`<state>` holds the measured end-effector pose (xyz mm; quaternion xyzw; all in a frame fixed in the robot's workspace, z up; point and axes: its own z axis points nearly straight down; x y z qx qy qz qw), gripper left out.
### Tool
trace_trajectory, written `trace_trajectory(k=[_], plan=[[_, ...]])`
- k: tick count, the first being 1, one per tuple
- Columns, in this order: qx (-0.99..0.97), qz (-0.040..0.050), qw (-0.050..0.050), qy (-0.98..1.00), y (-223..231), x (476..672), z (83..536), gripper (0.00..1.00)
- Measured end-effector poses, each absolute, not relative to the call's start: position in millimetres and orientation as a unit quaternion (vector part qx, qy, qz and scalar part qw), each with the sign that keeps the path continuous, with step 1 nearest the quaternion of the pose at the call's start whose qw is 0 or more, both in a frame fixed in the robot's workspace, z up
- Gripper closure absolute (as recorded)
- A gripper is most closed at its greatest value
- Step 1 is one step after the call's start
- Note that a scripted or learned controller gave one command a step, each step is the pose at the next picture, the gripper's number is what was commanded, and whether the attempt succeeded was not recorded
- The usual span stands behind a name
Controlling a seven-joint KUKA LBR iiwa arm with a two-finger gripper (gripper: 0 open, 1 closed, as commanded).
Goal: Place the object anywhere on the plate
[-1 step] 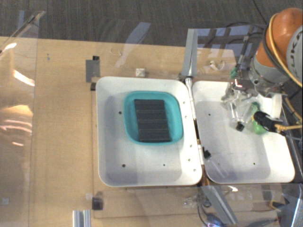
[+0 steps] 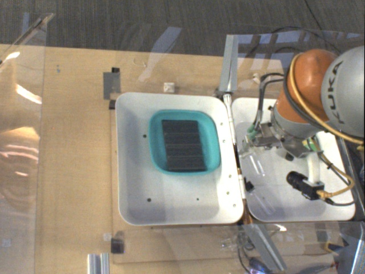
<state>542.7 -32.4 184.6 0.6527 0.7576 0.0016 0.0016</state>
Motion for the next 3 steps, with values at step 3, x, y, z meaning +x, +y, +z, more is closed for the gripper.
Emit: trace_trajectory(k=[3], plan=[[0.662, 0.0025, 0.002, 0.750, 11.5, 545.1, 185.6, 0.00]])
